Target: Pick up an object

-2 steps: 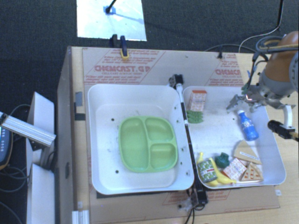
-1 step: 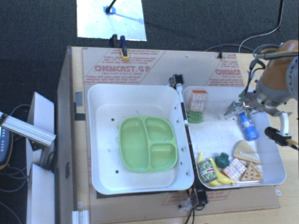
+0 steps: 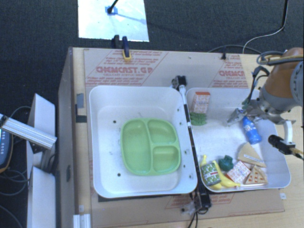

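Two white bins side by side; green tray [image 3: 151,146] in left. Gripper [image 3: 247,114] over right bin [image 3: 216,137], fingers pinching blue bottle [image 3: 251,130].

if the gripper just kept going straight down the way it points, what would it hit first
Most likely the blue bottle, which lies right under the gripper in the right bin; depth is hard to judge from this slanted view.

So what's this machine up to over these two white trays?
A grey and orange robot arm reaches in over the right bin, trying to pick something up. Its gripper sits right by a blue bottle; I can't tell whether it has hold of it. Toy foods crowd that bin's near edge. The left bin holds a green divided plate.
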`<state>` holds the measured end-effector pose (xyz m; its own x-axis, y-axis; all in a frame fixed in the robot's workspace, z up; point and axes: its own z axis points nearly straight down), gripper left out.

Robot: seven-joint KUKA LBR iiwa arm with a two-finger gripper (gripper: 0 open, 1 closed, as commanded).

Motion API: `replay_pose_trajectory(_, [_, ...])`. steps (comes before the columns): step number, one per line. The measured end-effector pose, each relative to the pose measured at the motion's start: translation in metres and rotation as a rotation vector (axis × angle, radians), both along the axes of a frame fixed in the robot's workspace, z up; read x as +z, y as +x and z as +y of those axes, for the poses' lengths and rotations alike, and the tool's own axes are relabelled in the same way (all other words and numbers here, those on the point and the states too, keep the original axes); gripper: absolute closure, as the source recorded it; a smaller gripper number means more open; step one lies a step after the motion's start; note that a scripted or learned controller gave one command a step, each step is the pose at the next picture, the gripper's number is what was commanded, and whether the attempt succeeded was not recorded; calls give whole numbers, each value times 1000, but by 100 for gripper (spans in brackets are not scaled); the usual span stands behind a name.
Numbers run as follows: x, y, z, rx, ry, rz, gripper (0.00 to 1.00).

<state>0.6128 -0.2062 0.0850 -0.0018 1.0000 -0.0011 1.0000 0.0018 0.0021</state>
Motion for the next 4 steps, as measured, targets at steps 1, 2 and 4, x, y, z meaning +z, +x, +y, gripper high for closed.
replay_pose_trajectory(1, [11,1,0,1,-1,-4,100])
replay_pose_trajectory(2, [-1,-32,51,2,2,1,100])
replay_pose_trajectory(4, [64,-123,5,-2,-1,-2,100])
